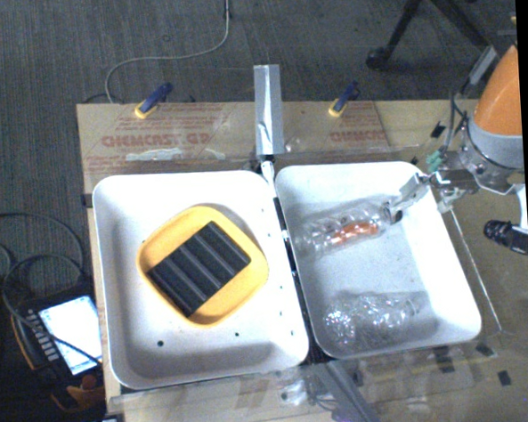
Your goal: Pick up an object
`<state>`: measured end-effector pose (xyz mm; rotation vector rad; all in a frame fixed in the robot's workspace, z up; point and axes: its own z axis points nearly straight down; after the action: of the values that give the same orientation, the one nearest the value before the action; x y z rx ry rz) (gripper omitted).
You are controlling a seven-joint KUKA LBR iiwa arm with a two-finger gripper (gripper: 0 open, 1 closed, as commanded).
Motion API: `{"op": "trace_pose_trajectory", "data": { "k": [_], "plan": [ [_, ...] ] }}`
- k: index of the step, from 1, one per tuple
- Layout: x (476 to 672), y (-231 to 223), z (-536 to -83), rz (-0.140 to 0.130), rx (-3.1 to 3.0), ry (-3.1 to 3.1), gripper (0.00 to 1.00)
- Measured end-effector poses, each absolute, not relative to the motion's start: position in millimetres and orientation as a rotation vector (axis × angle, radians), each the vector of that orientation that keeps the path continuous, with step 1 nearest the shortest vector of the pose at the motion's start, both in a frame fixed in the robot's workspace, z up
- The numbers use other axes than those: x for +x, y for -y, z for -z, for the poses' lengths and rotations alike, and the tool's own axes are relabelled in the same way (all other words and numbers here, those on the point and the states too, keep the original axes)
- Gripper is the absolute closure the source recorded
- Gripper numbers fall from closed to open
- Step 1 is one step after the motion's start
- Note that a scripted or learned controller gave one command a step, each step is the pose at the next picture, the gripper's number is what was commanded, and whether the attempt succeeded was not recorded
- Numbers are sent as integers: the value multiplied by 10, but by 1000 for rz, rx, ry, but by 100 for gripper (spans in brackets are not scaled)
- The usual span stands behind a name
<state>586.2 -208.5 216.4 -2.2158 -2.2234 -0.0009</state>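
Clear plastic makes up both things in the right bin (pixel 446 266): one bottle with an orange band (pixel 344 231) lying on its side toward the far edge, and one crumpled bottle (pixel 370 319) against the near edge, each loose and well apart, as if tossed in for grabbing. One yellow tray with a black ribbed insert (pixel 203 263) fills the middle of the left bin (pixel 130 348), so three things in all. At the right bin's far right corner the gripper (pixel 404 197) hangs just beside the banded bottle's end, likely lining up on it; whether its pincer is apart or together I cannot tell.
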Motion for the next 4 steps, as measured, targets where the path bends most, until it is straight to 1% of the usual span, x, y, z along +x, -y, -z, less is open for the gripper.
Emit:
{"op": "trace_pose_trajectory", "data": {
  "k": [1, 2, 3, 4],
  "plan": [
    [6057, 2012, -1414, 36, -2245, 2244, 0],
    [6221, 1883, -1381, 42, -2186, 2315, 0],
    [6322, 1868, -1367, 50, -2097, 2411, 0],
    [6338, 1845, -1473, 55, -2095, 2414, 100]
  ]
}}
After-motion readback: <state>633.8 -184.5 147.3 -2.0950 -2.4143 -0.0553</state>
